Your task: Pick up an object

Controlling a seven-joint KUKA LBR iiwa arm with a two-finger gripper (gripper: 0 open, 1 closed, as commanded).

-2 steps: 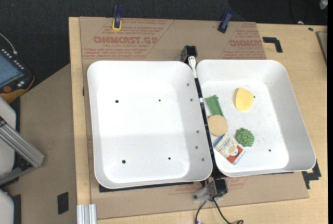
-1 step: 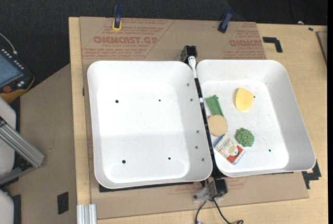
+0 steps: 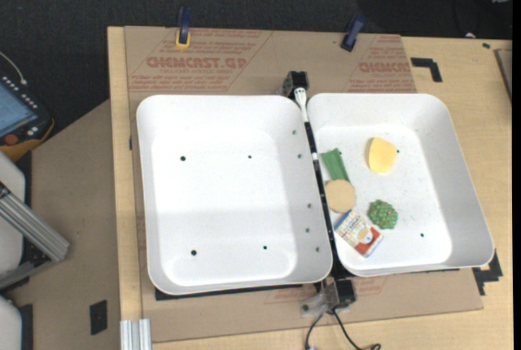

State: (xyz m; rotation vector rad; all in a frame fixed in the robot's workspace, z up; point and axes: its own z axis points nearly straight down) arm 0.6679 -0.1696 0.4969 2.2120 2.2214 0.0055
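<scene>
Right-hand bin (image 3: 435,169), on the side the claw's arm reaches in from, five small items, likely all light:
- yellow piece (image 3: 382,155), rounded, probably smooth and slippery; lies apart from the rest, so the easiest pick. Grip across its narrow width.
- green block (image 3: 332,164), looks stiff, hard against the far wall.
- tan disc (image 3: 340,196), flat, touching the block.
- green knobbly lump (image 3: 383,214), good purchase.
- red-and-white packet (image 3: 359,233), thin, probably soft, awkward to pinch.

Left bin (image 3: 220,177) lies beyond. Claw: opening and hold cannot be told.
</scene>
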